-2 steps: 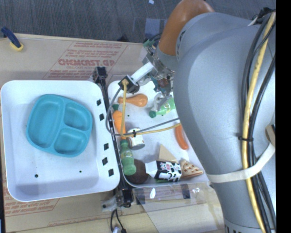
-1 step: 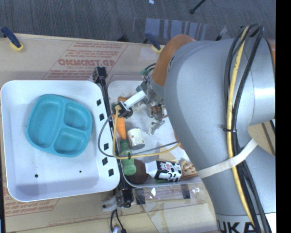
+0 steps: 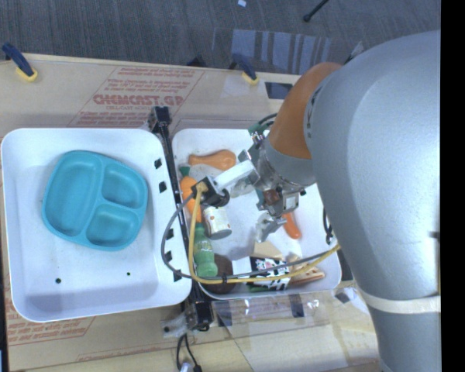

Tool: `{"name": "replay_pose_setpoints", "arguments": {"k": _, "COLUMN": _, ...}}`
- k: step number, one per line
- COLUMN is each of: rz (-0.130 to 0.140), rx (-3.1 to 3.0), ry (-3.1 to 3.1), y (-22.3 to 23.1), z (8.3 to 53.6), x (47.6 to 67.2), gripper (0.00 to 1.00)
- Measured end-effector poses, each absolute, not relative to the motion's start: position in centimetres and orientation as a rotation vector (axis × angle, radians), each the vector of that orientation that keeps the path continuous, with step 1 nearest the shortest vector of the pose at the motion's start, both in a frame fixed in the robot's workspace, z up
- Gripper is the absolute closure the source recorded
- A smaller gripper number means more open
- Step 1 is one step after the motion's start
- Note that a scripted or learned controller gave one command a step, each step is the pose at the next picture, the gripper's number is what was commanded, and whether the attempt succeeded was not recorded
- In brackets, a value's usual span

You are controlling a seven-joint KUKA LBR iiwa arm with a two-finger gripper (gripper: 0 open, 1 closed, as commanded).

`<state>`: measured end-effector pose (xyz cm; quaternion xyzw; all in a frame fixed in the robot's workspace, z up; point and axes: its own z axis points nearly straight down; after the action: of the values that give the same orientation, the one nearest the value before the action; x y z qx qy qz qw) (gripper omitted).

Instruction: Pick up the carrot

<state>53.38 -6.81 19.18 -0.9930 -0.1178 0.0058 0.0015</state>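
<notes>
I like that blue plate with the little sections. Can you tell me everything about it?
The light blue plastic divided plate lies flat in the left shallow white bin, slightly turned. It has rounded corners and three compartments: one long one on its left side, two smaller ones on its right. Nothing lies in it, and only the bin's floor touches it.

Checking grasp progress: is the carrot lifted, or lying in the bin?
Lying in the right bin: the carrot rests on the floor beside the end effector.
</notes>
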Motion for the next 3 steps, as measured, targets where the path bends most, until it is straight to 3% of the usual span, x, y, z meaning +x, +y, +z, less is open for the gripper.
{"name": "replay_pose_setpoints", "arguments": {"k": 1, "rz": 0.016, "rx": -3.089, "ry": -0.531, "y": 1.3, "z": 18.9, "x": 54.9, "gripper": 0.0}}
{"name": "replay_pose_setpoints", "arguments": {"k": 2, "rz": 0.028, "rx": -3.026, "ry": -0.81, "y": -2.0, "z": 18.8, "x": 54.0, "gripper": 0.0}}
{"name": "replay_pose_setpoints", "arguments": {"k": 3, "rz": 0.019, "rx": -3.061, "ry": -0.684, "y": -4.8, "z": 18.9, "x": 59.8, "gripper": 0.0}}
